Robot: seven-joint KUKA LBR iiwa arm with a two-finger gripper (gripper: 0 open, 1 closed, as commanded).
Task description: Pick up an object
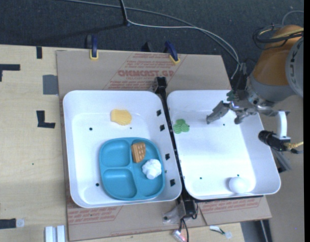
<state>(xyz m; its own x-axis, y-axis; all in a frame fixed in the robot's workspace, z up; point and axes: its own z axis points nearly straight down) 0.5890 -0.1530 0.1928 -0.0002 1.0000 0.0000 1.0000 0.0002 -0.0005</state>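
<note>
My gripper (227, 116) hangs over the upper right part of the right bin (215, 158), open, with nothing between its fingers. A small green object (181, 126) lies in that bin near its left wall, to the left of the gripper. A white ball (239, 184) rests near the same bin's front right corner. In the left bin (81, 135) a yellow piece (121, 117) lies on the floor behind a blue divided tray (117, 175). The tray holds a tan waffle-like piece (138, 152) and a white lump (152, 169).
The two bins meet at a black-clipped seam (167, 135) down the middle. They sit on a cardboard sheet (139, 72) held by blue and yellow clamps at the back. A cable (185, 29) runs across the dark backdrop toward the arm.
</note>
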